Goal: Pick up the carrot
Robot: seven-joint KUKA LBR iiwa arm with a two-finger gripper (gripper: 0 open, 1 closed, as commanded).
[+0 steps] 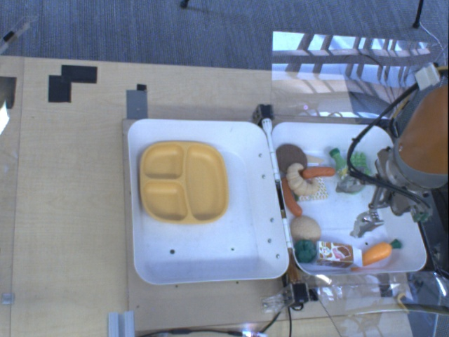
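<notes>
the gripper [365, 225] hangs over the right bin [414, 262]. the carrot [379, 253] lies just below and right of it, near the bin's front wall. the box [334, 253] lies left of the carrot. the plate [184, 181] sits far left, in the left bin [210, 258].

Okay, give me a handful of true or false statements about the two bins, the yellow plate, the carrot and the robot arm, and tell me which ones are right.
1. The yellow divided plate lies in the left bin. True.
2. The carrot lies on the yellow plate. False: it lies in the right bin, near its front right corner.
3. The gripper hangs over the right bin. True.
4. The carrot is clamped between the fingers. False: it lies in the bin, apart from the gripper, nearer the front edge.
5. The plate's compartments hold toy food. False: the toy food is all in the right bin.
</notes>
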